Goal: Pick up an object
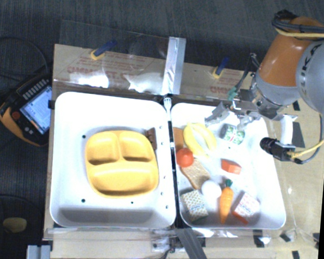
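My gripper point(229, 118) hangs over the back of the right bin point(272, 186), its two fingers spread apart with nothing between them. Just below it lies a small green-and-white packet point(233, 134), and to its left a yellow banana point(199, 138). Further forward in the same bin lie a red tomato point(184, 157), a brown cracker point(195, 172), a white egg point(211, 188), an orange carrot point(225, 201), an orange-red block point(231, 167), a red-and-white carton point(246, 206) and a speckled sponge-like piece point(194, 203).
The left bin point(73, 118) holds a yellow divided tray point(122, 162). A raised divider point(170, 155) runs between the bins. A handheld pendant point(28, 111) with cables lies off the bench at the left. A black cable fitting point(276, 147) hangs by the right bin's rim.
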